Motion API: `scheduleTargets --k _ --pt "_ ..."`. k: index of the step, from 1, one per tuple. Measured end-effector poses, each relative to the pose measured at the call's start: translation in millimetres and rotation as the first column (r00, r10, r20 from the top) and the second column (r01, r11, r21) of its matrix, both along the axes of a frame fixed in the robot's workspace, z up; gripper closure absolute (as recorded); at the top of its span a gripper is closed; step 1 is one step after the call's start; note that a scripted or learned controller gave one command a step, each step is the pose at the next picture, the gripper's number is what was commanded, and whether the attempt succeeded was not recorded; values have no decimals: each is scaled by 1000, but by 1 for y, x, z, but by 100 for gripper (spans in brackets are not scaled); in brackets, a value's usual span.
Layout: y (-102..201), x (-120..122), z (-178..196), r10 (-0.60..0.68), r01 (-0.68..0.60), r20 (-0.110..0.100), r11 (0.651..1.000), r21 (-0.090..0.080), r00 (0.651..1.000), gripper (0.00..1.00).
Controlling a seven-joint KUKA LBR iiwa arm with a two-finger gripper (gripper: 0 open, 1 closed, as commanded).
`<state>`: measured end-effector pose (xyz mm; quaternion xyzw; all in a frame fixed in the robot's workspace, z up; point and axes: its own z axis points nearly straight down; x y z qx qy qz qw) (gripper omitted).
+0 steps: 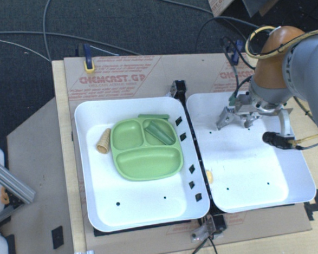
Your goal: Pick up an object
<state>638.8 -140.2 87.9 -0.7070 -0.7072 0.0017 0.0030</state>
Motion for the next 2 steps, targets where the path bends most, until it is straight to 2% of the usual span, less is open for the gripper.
scheduleTargets --k 1,2 --pt "0 2 15 0 0 8 1000 -1 1000 100" --pt "-5 3 80 -1 1 14 1000 -4 1000 100"
